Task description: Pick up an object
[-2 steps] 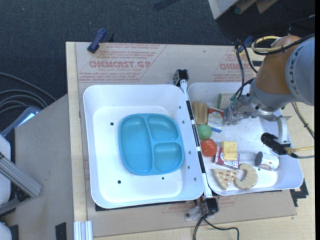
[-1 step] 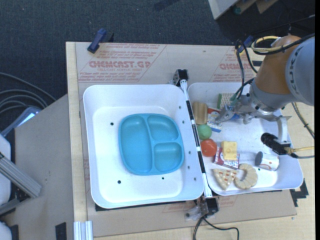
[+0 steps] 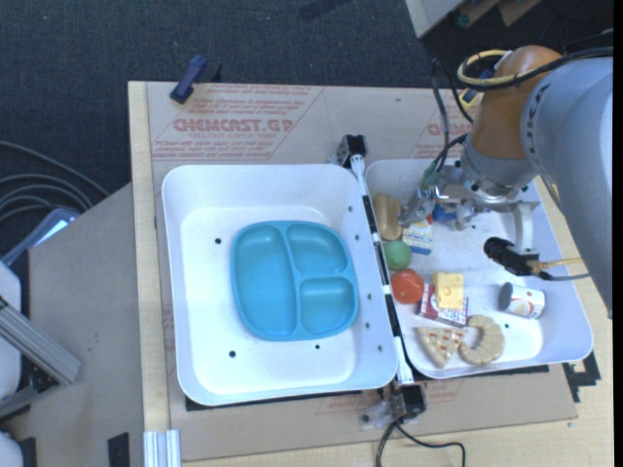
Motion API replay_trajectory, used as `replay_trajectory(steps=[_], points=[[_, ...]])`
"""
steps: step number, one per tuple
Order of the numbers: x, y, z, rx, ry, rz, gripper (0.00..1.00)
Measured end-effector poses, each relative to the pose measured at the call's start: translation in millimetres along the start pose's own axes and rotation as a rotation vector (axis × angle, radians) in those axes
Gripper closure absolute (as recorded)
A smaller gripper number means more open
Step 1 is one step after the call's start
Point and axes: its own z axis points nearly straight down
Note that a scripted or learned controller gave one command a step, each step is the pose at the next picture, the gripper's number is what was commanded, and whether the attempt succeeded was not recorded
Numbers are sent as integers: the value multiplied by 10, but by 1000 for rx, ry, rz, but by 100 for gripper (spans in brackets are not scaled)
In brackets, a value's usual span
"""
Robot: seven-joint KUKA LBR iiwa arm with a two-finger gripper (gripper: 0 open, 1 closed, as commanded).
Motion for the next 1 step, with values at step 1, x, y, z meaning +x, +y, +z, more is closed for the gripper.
replay_trajectory(steps=[1], points=[[1, -2, -102, 1, -1, -1, 100]])
